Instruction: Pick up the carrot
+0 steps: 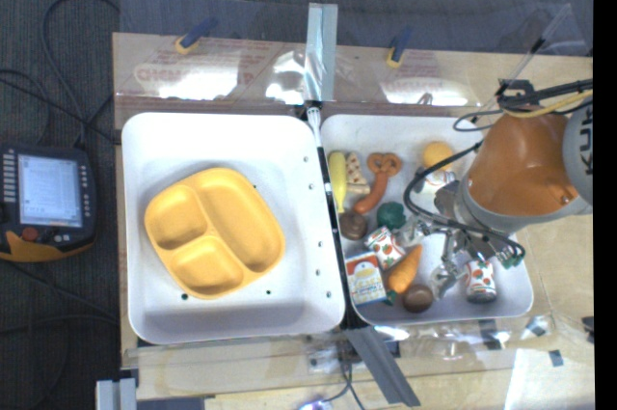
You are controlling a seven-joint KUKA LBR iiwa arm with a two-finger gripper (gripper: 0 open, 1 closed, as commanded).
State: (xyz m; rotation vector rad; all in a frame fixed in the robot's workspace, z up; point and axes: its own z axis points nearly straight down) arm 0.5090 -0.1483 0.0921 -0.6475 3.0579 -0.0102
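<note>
The carrot [404, 268] lay near-centre in the right bin [522, 304], touching 1 small carton [366, 279]. The gripper [449, 275] hovered just right of it; jaw state could not be determined. Crowding risked snagging neighbours.

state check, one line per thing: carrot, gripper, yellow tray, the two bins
carrot: lying tilted in the right bin, not gripped
gripper: low in the right bin, just right of the carrot
yellow tray: upright in the left bin, compartments bare
right bin: crowded with small items
left bin: holds the tray
</note>
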